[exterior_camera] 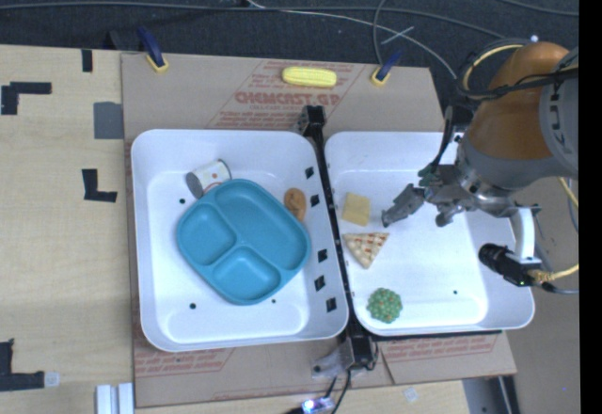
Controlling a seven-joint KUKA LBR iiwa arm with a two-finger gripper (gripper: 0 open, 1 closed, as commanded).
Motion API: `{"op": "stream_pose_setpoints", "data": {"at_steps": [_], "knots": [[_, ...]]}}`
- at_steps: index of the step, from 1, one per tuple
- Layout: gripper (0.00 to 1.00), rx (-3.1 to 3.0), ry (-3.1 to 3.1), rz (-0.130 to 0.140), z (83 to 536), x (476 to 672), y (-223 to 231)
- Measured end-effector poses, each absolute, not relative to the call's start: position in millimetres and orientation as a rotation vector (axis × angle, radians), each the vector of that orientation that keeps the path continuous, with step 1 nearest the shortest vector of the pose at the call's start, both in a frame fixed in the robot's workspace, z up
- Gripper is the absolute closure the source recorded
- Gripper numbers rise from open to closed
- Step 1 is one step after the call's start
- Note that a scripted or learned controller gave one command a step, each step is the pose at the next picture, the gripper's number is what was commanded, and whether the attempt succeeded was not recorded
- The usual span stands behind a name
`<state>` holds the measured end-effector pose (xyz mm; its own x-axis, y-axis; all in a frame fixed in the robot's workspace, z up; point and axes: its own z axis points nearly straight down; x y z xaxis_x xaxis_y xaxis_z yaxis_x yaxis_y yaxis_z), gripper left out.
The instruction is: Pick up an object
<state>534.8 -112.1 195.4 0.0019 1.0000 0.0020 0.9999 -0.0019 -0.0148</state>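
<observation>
In the right bin (470, 309) lie a pale yellow block (356, 209), a tan triangular wedge (366, 246) and a green broccoli-like ball (384, 305). My gripper (417, 214) hangs over the middle of this bin, just right of the yellow block, open, with nothing between its fingers. One dark fingertip (391, 214) points at the block and wedge. The left bin (150, 309) holds a blue divided plate (243, 240), a small tipped cup (207, 178) and a small brown piece (295, 202).
A yellow corn-like toy (308, 77) lies on the cardboard behind the bins. Black clips (312, 120) sit along the divide between the bins. Cables run across the dark floor at the back. The arm's body (513, 130) overhangs the right bin's far right side.
</observation>
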Motion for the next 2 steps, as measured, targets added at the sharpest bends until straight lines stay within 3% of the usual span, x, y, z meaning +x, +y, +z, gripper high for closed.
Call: {"op": "stream_pose_setpoints", "data": {"at_steps": [1,2], "knots": [[0.00,-2.218,-2.222,0.002,201.8,537.8,-111.8],[0.00,-2.217,-2.221,0.006,155.5,542.3,-106.8]]}}
